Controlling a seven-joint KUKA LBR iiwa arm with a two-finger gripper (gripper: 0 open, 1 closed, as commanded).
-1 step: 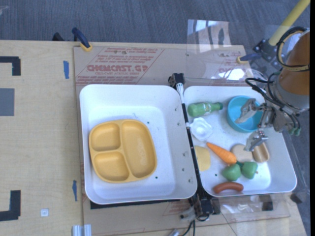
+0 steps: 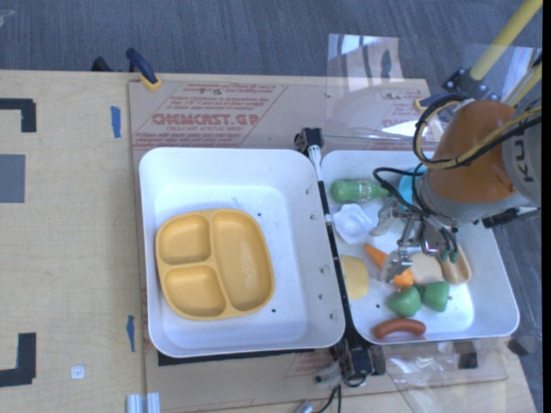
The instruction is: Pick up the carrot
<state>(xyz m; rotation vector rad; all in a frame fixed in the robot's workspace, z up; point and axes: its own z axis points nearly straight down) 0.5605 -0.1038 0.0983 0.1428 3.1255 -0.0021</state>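
A: Nearest the lens, what lies at the front of the right bin (image 2: 504, 304)?

B: A red sausage (image 2: 399, 328), at the near wall of the right bin. Just behind it, two green peppers (image 2: 420, 298) side by side. A pale yellow round item (image 2: 353, 277) sits against that bin's left wall.

A: And the carrot?

B: The carrot (image 2: 379, 258) lies mid-bin, orange, tilted, just behind the peppers and right of the yellow item. The end effector (image 2: 405, 263) is directly over its right end, fingers pointing down around an orange patch there. Whether they are closed on the carrot, I cannot tell; the metal parts hide the contact.

A: Other contents of that bin?

B: A green bottle-like item (image 2: 350, 190) at the far left corner, crumpled white material (image 2: 355, 224) in front of it, and a tan bread-like piece (image 2: 455, 265) right of the end effector.

A: Left of that bin?

B: The left bin (image 2: 172, 175) holds a yellow divided tray (image 2: 214, 263). Both bins rest on the tabletop (image 2: 60, 256)
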